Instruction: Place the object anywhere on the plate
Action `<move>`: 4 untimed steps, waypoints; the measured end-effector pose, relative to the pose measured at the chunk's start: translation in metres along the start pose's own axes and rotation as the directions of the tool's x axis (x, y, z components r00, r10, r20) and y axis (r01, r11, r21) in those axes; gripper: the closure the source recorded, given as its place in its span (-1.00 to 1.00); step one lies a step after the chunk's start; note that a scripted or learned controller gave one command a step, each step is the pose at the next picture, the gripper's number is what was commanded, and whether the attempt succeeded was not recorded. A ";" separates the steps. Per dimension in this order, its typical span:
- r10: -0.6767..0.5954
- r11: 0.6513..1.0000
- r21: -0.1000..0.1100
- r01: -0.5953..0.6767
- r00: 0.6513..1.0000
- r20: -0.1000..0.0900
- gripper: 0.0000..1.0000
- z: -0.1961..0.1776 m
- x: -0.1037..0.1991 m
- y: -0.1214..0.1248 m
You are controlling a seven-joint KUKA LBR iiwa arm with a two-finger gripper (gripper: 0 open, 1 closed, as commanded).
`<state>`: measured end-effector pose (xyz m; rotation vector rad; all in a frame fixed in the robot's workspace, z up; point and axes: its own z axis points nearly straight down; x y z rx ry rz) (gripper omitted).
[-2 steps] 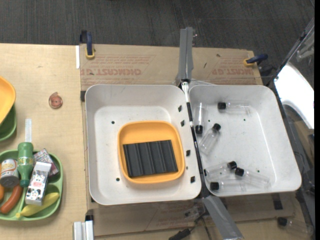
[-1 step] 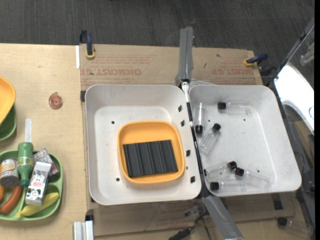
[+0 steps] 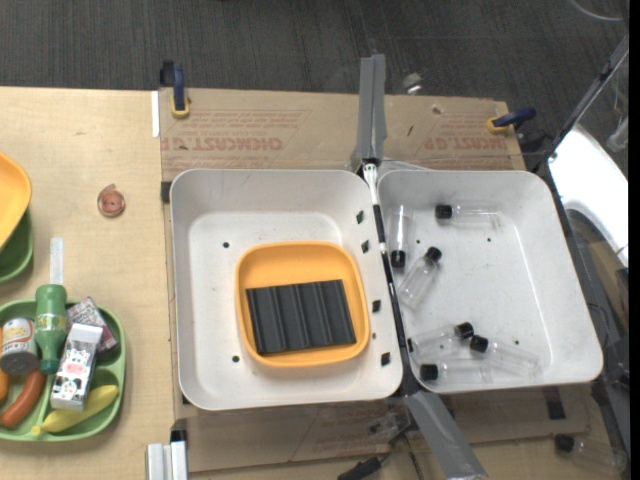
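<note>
Nearest the lens, a green divided tray (image 3: 100, 398) sits at the lower left of the pale wooden tabletop (image 3: 80, 138), loaded with toy food: a green bottle (image 3: 49, 323), a small white carton (image 3: 73, 366), a tin (image 3: 14, 336), a red sausage (image 3: 22, 400) and a yellow banana (image 3: 78, 414). Two shallow white bins stand side by side on a cardboard sheet (image 3: 240, 128) printed with red lettering and clamped at its far corners.

In the left bin (image 3: 200, 218), an orange plate (image 3: 298, 256) with rounded corners lies near the middle of the floor. A dark ridged block (image 3: 302, 316), rectangular and grooved along its length, rests flat on the plate, covering most of its near half and staying within the rim.

The right bin (image 3: 530, 228) holds several clear vials (image 3: 420, 274) with black caps, scattered on their sides; some lie against the wall shared with the left bin, others near the front edge.

Whether the hand is open or closed cannot be told, nor how the block lies in relation to it.

Farther left on the tabletop, a small pink round item (image 3: 112, 201) lies alone, well apart from the bins, and a yellow-orange bowl (image 3: 10, 203) is cut off by the frame's edge. Dark carpet (image 3: 300, 18) runs behind the tabletop.
</note>
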<state>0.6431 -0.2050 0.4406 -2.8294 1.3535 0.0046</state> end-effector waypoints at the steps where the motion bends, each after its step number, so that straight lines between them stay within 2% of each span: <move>1: -0.516 0.857 0.000 0.516 0.857 -0.003 -1.00 0.000 0.012 -0.010; 2: -0.640 0.768 0.001 0.640 0.768 -0.003 -1.00 0.000 0.022 -0.004; 3: -0.641 0.767 0.002 0.641 0.767 -0.004 -1.00 -0.001 0.022 -0.005; 4: -0.631 0.776 0.001 0.631 0.776 0.001 -1.00 0.000 -0.005 0.032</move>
